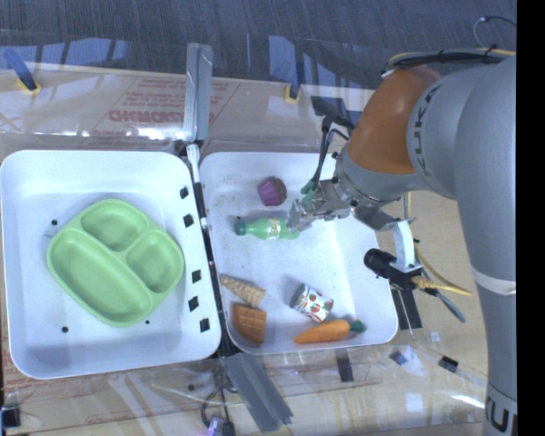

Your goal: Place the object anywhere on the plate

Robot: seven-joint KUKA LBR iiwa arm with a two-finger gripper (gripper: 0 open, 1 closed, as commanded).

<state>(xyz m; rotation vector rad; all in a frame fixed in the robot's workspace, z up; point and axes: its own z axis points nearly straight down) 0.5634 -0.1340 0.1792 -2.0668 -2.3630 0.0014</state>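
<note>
Two bins, one plate, and the tool low beside a green bottle

Two shallow white bins stand side by side on the table. The left bin point(18, 271) carries only the green plate point(115, 260), which has three compartments and lies flat, so it is ready to receive something. The right bin point(345, 271) keeps the loose things: a green bottle point(266, 229) lying on its side, a purple ball point(272, 190), a cone point(242, 289), a waffle-like piece point(249, 322), a small can point(312, 303) and a carrot point(328, 331).

The tool point(302, 214) is low in the right bin, and its tip is at the right end of the bottle, touching it or just beside it. From this I judge that the bottle is the object chosen for the plate. Whether the tool is spread or pressed together, I cannot tell, because the wrist covers it. The bottle rests on the bin floor, well apart from the plate, with the wall between the bins in the way.
</note>
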